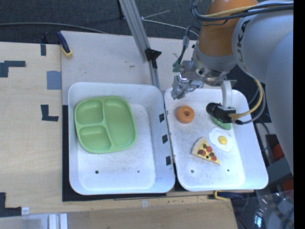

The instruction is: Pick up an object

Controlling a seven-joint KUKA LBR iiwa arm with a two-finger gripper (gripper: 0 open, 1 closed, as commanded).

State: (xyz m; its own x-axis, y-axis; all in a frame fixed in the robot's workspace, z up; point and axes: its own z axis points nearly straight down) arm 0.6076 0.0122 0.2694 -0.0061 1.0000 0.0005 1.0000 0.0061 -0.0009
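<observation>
Not picked yet: hand (180, 90) over right bin (240, 173) near donut (185, 114), how open can't tell; grasp and lift left

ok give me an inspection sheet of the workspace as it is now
surface: left bin and right bin, white, side by side on a bench
job's things: doughnut, fried egg, pizza slice in the right bin; green plate in the left bin
clutter: small green thing by the egg, partly hidden
grippers: gripper over the right bin's far left corner, beyond the doughnut
cables: dark cables looped at the arm's orange band
surroundings: metal rail behind the bins; tape marks on the bench
</observation>
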